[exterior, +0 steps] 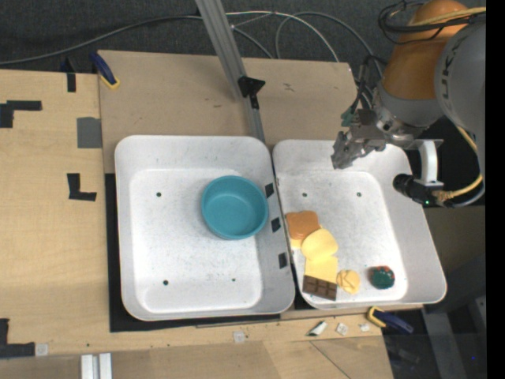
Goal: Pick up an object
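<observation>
Gripper (345, 157) hangs over the far edge of the right bin (410, 235), at the end of the grey arm (465, 54) with its orange band (418, 61); whether it is spread or pressed together cannot be told from this slant, and nothing shows in its grasp.

Nearest the camera, along the right bin's front edge, lie 3 small things in a row: a brown chocolate block (320, 288), a small yellow lump (348, 281) just beside it, and a dark green and red ball (382, 277) a little further right. Just behind the chocolate sits a pale yellow piece (319, 247), touching it and overlapping an orange piece (301, 224) behind that. All 5 crowd the bin's front left part, well apart from the gripper.

Below the bins' front edge, a few small scraps (330, 328) and a blue and yellow clip (387, 319) rest on the bench (47, 235).

The left bin (158, 290) holds 1 thing, a blue bowl (233, 206), upright, right of its middle and near the wall shared by the 2 bins.

Further back, a grey metal bar (229, 46) slants up from between the bins, and black cables (300, 30) trail across the dark floor behind the bench.
</observation>
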